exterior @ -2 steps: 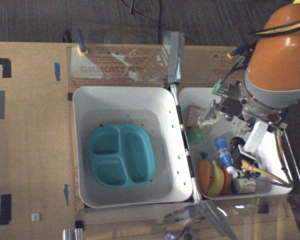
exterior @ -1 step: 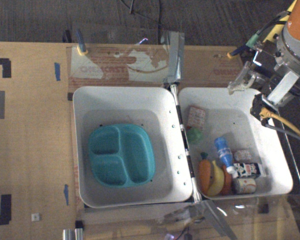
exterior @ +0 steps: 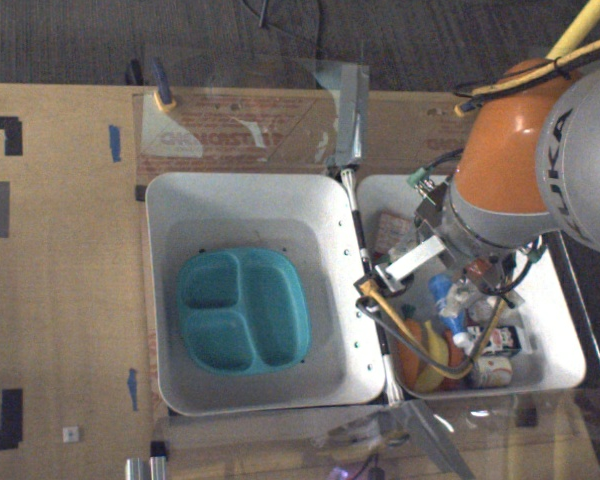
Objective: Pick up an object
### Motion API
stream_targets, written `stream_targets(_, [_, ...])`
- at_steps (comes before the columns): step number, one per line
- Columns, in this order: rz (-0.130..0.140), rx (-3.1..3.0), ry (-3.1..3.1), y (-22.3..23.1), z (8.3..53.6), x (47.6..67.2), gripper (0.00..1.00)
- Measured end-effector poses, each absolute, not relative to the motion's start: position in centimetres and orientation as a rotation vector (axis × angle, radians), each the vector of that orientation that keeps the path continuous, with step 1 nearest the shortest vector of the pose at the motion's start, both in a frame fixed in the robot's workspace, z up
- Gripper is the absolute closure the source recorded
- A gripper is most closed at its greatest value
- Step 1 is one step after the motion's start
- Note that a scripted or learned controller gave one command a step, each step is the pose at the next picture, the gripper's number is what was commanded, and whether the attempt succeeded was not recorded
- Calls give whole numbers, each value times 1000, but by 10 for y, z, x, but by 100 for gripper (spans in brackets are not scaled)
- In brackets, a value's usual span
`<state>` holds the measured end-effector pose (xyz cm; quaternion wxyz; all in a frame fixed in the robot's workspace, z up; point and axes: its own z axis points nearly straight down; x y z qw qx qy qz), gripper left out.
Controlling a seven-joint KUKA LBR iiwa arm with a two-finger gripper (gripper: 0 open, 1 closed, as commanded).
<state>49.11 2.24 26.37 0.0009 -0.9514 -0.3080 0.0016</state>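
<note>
Desk (exterior: 60, 268): bare board with black and blue tape marks; nothing on it for me to lift.

Left bin (exterior: 245, 198): holds one teal divided tray (exterior: 243, 309), lying flat near the middle. My judgement: light, stiff, smooth plastic, likely slippery. Flat on the floor, it offers no edge to close on from above; one of the raised dividers between compartments looks the better hold.

Right bin (exterior: 560, 343): a small heap at its near end, under my wrist. Items, as far as I can make out: a reddish-brown packet (exterior: 390, 233) against the left wall, probably thin and limp; something orange and yellow (exterior: 427, 353), rounded, probably soft or slick; a blue piece (exterior: 442, 293); a small white carton with dark print (exterior: 498, 340), likely light and stiff, with flat sides that should suit a pinch. These pieces touch or overlap, so lifting one may drag another.

Gripper (exterior: 470, 293): low over the heap, buried among cables and my own wrist; whether it stands wide, narrow or holding anything, I cannot tell.

Hidden: the bin's middle, covered by my arm (exterior: 520, 158).
</note>
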Motion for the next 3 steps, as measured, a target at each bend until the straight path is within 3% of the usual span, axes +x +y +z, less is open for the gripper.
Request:
stream_targets(1, [-2, -3105, -483, -20, 435, 492, 0])
stream_targets(2, [6, -3118, -371, -4, 246, 479, 0])
stream_targets(3, [-2, -3116, -410, -19, 430, 480, 0])
